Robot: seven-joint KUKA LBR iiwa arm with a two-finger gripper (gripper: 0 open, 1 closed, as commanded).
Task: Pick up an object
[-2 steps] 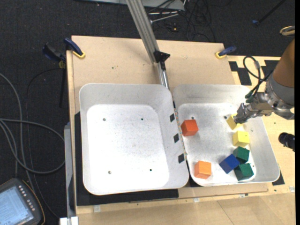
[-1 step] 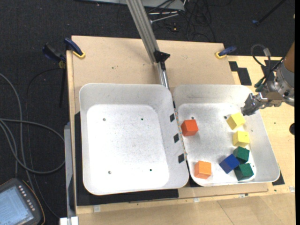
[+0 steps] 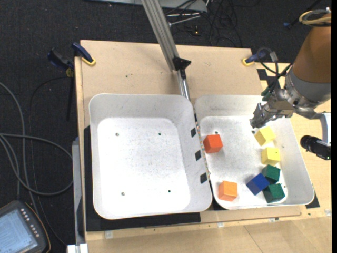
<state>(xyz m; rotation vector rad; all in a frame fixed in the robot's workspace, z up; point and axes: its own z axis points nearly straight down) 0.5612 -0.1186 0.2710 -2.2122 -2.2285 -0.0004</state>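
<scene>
Two shallow white bins are sitting side by side on the wooden bench (image 3: 131, 73). The left bin (image 3: 105, 109) is showing only its speckled white floor. The right bin (image 3: 231, 107) is holding seven blocks.

An orange-red block (image 3: 212, 143) is lying near the right bin's left wall, about halfway down. A second orange block (image 3: 228, 190) is resting closer to the near rim, well apart from the first. Along the right side, a yellow block (image 3: 265, 136) is sitting tilted, and another yellow block (image 3: 271, 155) is lying just below it. Below those, a green block (image 3: 271, 172) is sitting just beside a blue block (image 3: 257, 183), and a second green block (image 3: 274, 192) is lying at the near right corner, touching or nearly touching both.

One grey arm (image 3: 310, 83) with an orange band is reaching in from the right. Its gripper (image 3: 259, 119) is hanging over the far right part of the right bin, just above and to the left of the upper yellow block. Nothing is showing between its tips, and whether they are apart or together cannot be told from this angle.

A slanted metal pole (image 3: 160, 30) is running across the far side of the bench, and clamps (image 3: 81, 54) are gripping its far corners.
</scene>
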